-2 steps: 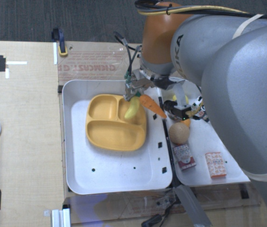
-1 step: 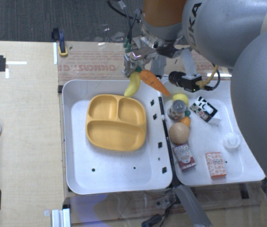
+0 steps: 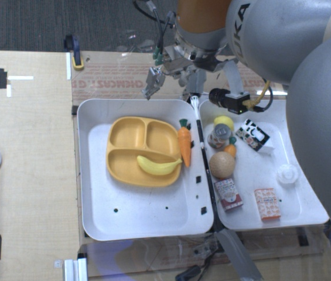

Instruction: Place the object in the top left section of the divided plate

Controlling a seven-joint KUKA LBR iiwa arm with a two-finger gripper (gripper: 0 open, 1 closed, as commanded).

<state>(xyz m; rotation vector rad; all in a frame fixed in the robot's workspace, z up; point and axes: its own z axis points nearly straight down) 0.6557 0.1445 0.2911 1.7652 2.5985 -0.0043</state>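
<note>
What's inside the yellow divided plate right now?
A banana lies in the plate's long bottom section. Both top sections show bare yellow. A carrot rests along the plate's right rim, outside the sections. The plate floor under the banana is covered.

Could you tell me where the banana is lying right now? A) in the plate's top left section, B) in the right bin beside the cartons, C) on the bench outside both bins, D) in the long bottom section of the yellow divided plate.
D: the banana lies across the long bottom section of the yellow divided plate, in the left bin.
</note>
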